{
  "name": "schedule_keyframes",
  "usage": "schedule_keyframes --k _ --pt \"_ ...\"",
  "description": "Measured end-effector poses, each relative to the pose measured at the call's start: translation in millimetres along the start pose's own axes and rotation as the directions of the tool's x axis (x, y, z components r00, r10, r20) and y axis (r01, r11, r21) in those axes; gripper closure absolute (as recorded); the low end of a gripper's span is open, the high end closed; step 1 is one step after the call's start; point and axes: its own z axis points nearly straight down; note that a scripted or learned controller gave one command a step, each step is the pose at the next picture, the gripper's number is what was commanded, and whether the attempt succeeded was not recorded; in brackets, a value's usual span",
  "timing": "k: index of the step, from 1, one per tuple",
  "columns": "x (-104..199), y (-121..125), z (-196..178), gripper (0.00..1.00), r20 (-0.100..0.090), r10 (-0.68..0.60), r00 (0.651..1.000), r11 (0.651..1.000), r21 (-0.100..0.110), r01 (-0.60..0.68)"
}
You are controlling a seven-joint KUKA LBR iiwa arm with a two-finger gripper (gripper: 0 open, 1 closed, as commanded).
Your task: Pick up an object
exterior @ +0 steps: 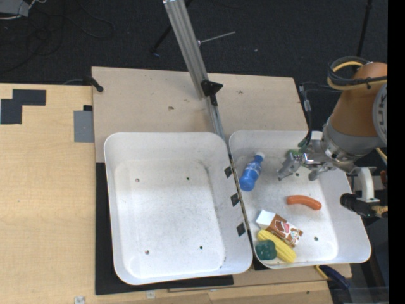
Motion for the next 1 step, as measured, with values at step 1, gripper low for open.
schedule_keyframes --k 1 --pt "5.0 5.0 46.8 0.0 0.0 0.0 1.0 1.0 -0.002 0.0"
